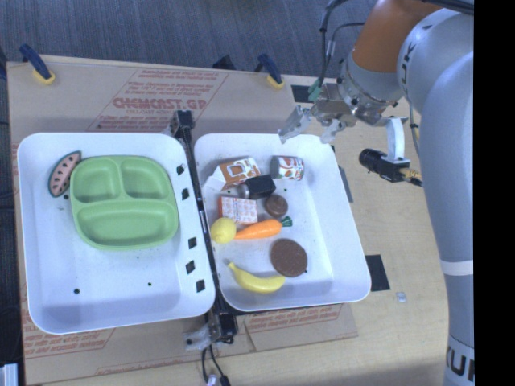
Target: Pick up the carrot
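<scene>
Lying orange and tapered beside the lemon (223, 231), carrot (257, 231); claw (310, 125) spread

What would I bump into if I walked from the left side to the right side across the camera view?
Watermelon slice → green divided plate → lemon → carrot → brown cookie → gripper.

Orange carrot (259, 231), green tray (124, 201)
</scene>
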### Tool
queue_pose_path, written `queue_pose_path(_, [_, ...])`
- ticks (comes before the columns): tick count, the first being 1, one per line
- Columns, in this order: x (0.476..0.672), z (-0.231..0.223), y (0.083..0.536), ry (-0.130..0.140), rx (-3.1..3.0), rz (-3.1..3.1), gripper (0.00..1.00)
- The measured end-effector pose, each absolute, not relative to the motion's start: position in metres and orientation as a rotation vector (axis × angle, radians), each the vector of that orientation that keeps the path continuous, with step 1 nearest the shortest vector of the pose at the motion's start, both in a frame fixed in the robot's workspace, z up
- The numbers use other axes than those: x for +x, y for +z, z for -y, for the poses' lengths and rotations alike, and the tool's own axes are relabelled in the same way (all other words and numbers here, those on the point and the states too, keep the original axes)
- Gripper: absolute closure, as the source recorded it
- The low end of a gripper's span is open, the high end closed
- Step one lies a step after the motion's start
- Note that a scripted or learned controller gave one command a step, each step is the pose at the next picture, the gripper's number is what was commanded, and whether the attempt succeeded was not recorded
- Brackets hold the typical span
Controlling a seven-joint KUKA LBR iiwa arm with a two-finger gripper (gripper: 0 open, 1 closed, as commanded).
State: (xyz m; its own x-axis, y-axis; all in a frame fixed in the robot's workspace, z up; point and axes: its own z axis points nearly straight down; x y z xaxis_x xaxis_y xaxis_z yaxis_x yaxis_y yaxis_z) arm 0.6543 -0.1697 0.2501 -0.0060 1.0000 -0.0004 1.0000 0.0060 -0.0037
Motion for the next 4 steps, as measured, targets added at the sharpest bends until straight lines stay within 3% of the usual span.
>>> queue_pose_path(1, [0.619,0.200,0.140,0.007,-2.211,2.225,0.00])
queue_pose_path(2, [0.563,0.157,0.091,0.005,-2.210,2.225,0.00])
queue_pose_path(3, [0.564,0.158,0.102,0.008,-2.204,2.231,1.00])
queue_pose_path(4, [0.482,0.172,0.191,0.002,-2.214,2.224,1.00])
